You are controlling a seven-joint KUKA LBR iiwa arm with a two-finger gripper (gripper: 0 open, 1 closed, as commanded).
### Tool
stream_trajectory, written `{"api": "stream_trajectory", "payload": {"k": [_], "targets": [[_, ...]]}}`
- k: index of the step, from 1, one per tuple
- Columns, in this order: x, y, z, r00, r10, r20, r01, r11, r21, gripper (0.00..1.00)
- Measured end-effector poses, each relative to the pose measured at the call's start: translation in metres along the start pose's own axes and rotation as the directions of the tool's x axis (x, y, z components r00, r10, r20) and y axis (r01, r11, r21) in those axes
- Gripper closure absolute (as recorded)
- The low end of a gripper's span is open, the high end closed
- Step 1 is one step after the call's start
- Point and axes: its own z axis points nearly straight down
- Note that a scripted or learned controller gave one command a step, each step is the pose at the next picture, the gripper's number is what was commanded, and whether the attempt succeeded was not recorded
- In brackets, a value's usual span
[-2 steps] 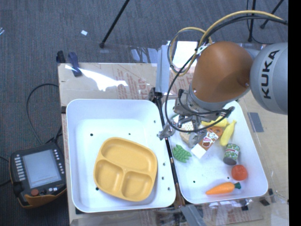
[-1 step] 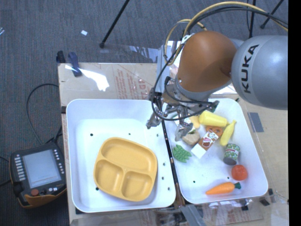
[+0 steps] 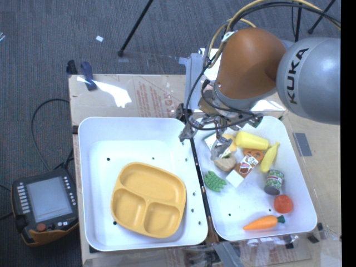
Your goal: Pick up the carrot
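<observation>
The carrot [image 3: 264,222], orange with a green tip, lies flat near the front edge of the right bin [image 3: 300,174]. My gripper [image 3: 203,139] hangs over the back left part of that bin, near the divide between the two bins and well away from the carrot. Its fingers are spread open, one finger [image 3: 184,133] over the bin walls and the other above a brownish bread piece [image 3: 225,162]. Nothing sits between them. The orange wrist band [image 3: 250,60] hides the back of the bin.
The right bin also holds a red tomato [image 3: 283,203] just behind the carrot, a small can [image 3: 273,181], a banana [image 3: 270,156], a yellow block [image 3: 251,141], a small carton [image 3: 247,164] and a green leafy toy [image 3: 214,181]. A yellow divided plate [image 3: 148,199] lies in the left bin [image 3: 100,143].
</observation>
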Motion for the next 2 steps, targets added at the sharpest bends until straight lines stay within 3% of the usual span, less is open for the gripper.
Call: {"api": "stream_trajectory", "payload": {"k": [1, 2], "targets": [[0.052, -0.034, -0.036, 0.988, -0.157, 0.001, 0.157, 0.988, 0.001, 0.0], [0.09, -0.048, 0.061, 0.992, -0.124, 0.001, 0.124, 0.992, 0.0, 0.0]]}}
